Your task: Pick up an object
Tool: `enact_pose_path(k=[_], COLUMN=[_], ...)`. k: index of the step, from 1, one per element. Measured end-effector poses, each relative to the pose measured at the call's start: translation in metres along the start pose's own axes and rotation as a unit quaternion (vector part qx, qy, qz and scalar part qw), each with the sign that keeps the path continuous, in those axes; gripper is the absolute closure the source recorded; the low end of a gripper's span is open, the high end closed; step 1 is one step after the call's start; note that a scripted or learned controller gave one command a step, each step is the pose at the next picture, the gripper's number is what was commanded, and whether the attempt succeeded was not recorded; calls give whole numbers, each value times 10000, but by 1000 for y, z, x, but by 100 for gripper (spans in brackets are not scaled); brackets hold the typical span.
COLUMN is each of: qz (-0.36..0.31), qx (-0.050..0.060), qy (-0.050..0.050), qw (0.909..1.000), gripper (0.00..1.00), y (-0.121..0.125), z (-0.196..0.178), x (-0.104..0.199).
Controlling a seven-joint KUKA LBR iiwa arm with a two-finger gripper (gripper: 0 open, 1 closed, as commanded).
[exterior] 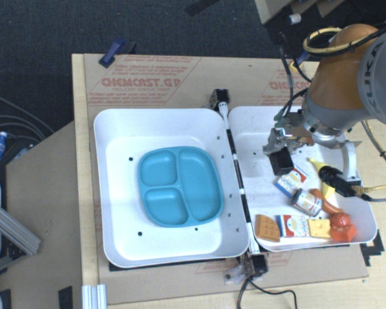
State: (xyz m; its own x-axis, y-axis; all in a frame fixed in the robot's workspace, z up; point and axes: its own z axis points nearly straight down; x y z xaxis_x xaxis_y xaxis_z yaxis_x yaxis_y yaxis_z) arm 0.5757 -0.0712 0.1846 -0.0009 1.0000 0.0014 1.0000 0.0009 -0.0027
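White plastic bins sit side by side on the bench: the left bin carries a blue divided plate at its centre, and the right bin carries a cluster of toy foods along its near edge and near-right corner. The arm reaches in from the right, its gripper low over the middle of the right bin; whether it is released or clenched cannot be told, as nothing visibly sits within it. Just beside it, toward the near-right corner, lie a small blue-and-white carton and a small can; further along the near edge are a waffle-like piece, a yellow cheese wedge and a red tomato. The carton is the likeliest target: probably light, stiff and somewhat slick, best pinched across its narrow sides. The can may roll.
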Motion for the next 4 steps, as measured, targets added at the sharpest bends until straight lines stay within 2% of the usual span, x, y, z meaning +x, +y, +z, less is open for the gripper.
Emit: enact_pose_path(k=[1, 2, 3, 4], qz=[1, -1, 8, -1], qx=[4, -9, -14, 6], qy=[2, -4, -10, -1], qw=[10000, 10000, 10000, 10000], gripper=[100, 100, 100, 100], y=[-82, -97, -22, -61], z=[-41, -66, -68, -77], x=[34, 117, 82, 137])
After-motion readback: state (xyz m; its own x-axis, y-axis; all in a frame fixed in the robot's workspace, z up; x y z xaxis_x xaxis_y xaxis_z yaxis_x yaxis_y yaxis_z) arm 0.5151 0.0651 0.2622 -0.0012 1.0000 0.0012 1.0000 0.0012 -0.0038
